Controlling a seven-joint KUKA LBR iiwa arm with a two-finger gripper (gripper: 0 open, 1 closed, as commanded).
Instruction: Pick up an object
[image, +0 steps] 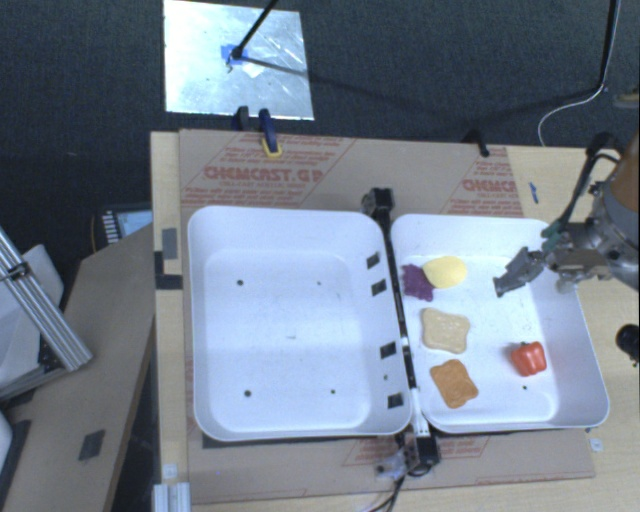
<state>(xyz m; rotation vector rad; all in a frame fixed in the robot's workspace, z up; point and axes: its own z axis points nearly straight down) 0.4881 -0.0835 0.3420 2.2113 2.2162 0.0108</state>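
Over the right white plastic bin (575, 350) I've got the grey two-finger gripper (507, 280) hovering, can't tell its grip; round yellow lemon-like toy (445, 271), purple lump (417, 282), two toast slices, red pepper (528, 357) lie below.

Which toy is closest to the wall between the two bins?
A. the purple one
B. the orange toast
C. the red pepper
A: the purple toy lies right beside the divider, while the orange toast sits a bit farther off and the red pepper is far over toward the arm's side.
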